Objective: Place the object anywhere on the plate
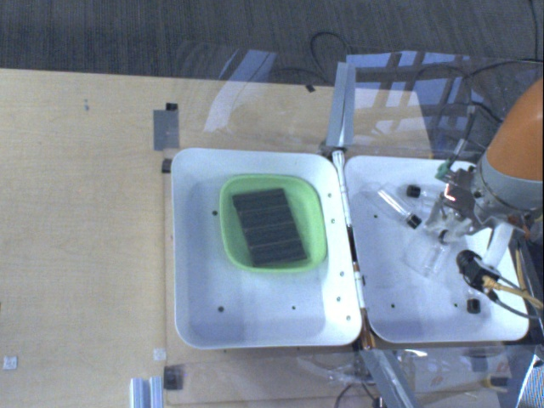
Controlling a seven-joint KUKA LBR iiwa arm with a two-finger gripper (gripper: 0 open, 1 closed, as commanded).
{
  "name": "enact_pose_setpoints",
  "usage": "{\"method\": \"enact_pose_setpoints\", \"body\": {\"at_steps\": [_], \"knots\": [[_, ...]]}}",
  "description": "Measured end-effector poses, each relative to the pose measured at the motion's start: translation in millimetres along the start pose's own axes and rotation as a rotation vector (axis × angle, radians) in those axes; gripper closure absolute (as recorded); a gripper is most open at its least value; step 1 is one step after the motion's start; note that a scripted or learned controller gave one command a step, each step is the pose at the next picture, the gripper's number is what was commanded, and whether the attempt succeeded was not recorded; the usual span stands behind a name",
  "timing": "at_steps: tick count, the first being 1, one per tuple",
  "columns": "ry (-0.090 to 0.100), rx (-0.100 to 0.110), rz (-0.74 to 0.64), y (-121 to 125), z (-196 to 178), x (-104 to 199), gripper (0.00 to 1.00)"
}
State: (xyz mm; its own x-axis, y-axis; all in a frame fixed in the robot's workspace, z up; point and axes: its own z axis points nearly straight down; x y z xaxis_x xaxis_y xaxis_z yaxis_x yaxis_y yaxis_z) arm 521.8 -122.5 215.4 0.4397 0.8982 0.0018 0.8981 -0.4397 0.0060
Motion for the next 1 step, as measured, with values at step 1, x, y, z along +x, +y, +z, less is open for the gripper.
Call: {"method": "enact_pose_setpoints", "body": {"at_steps": [1], "knots": [[0.0,0.0,0.0,0.0,0.0,0.0,0.0]]}}
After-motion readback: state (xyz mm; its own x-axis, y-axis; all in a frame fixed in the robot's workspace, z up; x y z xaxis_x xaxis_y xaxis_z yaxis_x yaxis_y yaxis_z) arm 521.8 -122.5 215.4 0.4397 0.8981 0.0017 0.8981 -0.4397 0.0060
